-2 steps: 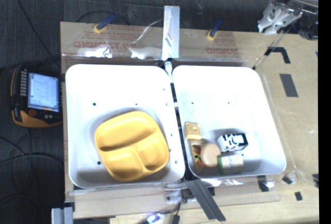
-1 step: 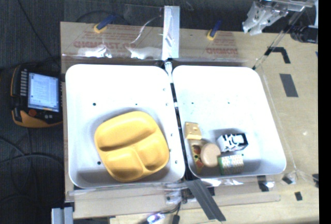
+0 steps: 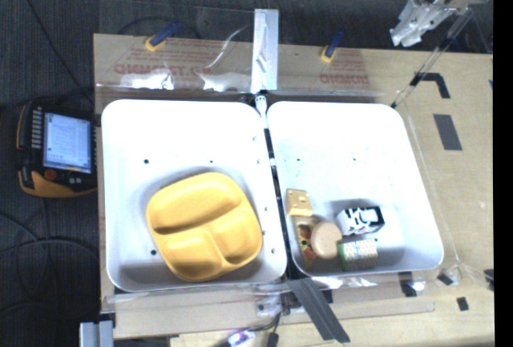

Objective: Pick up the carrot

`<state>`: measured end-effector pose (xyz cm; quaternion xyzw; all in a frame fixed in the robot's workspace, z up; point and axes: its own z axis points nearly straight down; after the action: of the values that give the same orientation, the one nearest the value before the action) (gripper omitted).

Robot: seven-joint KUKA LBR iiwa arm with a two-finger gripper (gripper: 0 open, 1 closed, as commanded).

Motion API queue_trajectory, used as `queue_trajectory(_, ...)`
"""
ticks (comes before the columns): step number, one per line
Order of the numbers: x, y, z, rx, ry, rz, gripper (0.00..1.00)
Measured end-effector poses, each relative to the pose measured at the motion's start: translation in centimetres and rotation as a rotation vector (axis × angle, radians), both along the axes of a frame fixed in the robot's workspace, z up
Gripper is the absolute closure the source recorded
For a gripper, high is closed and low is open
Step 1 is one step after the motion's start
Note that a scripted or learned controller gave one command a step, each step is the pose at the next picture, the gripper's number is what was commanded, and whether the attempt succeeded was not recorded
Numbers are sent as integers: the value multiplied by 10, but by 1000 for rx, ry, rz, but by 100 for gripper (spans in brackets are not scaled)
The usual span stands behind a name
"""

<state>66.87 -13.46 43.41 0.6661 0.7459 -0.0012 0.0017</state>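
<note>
Several small items are clustered at the front left of the right bin (image 3: pixel 401 169). Among them is a small orange and red piece (image 3: pixel 304 236), possibly the carrot, lying against the bin's left wall. It touches a tan block (image 3: pixel 297 202) behind it and a round tan item (image 3: pixel 326 240) to its right. My gripper (image 3: pixel 413 23) hangs high at the far right, beyond the right bin's back corner and well away from the cluster. Nothing shows in it.
A black and white object (image 3: pixel 361 217) and a green-topped can (image 3: pixel 358 252) lie beside the cluster. A yellow divided plate (image 3: pixel 205 223) sits in the left bin (image 3: pixel 136 137). A handheld pendant (image 3: pixel 58 147) rests left of the bench.
</note>
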Motion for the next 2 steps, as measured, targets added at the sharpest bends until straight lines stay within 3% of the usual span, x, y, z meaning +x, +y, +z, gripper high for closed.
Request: queue_trajectory(2, 0, 101, -9, 2, 2, 257, 100)
